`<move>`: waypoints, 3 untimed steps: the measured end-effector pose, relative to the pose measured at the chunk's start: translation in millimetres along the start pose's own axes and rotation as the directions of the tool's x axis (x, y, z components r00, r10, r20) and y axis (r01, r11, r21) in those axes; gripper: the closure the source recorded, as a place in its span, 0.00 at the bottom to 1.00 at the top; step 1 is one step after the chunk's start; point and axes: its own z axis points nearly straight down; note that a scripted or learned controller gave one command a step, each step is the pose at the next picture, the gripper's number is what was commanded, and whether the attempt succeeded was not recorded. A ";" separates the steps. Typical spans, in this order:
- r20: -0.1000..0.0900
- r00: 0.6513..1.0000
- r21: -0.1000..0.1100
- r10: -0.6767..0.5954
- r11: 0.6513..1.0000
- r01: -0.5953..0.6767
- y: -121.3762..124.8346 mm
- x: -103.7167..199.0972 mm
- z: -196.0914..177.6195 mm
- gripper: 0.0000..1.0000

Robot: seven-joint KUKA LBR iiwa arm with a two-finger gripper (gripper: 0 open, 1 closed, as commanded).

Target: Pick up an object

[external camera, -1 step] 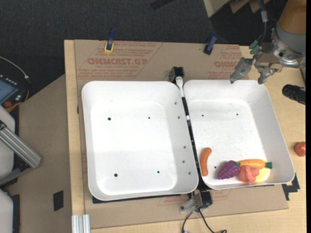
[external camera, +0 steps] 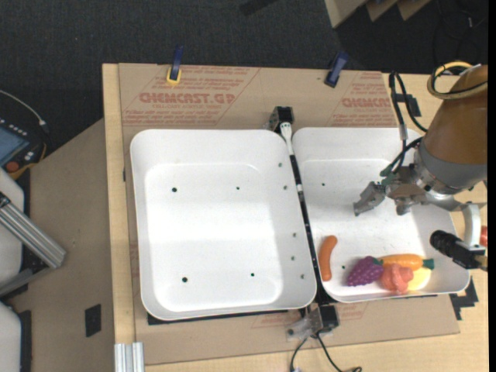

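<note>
In the right bin (external camera: 341, 157), several toy foods lie along the front edge. There is a small orange sausage-shaped piece (external camera: 328, 256), a purple bunch of grapes (external camera: 363, 271), an orange carrot (external camera: 403, 261), a pink-red piece (external camera: 396, 279) and a yellow piece (external camera: 419, 280). My gripper (external camera: 382, 206) hangs over the middle right of this bin, behind the toys and apart from them. Its fingers stand open with nothing between them.
The left bin (external camera: 155, 208) sits beside the right one, with a black divider strip (external camera: 298, 200) between them. Both rest on a cardboard sheet (external camera: 232, 91) held by clamps at the back. The arm's orange band (external camera: 461, 126) covers the right bin's far right corner.
</note>
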 end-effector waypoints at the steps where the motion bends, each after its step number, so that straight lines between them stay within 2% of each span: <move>1: 0.001 1.000 -0.013 -0.007 1.000 0.007 -57.6 50.0 -20.5 0.00; 3: 0.004 1.000 -0.018 -0.004 1.000 0.004 -54.7 47.1 -19.9 0.00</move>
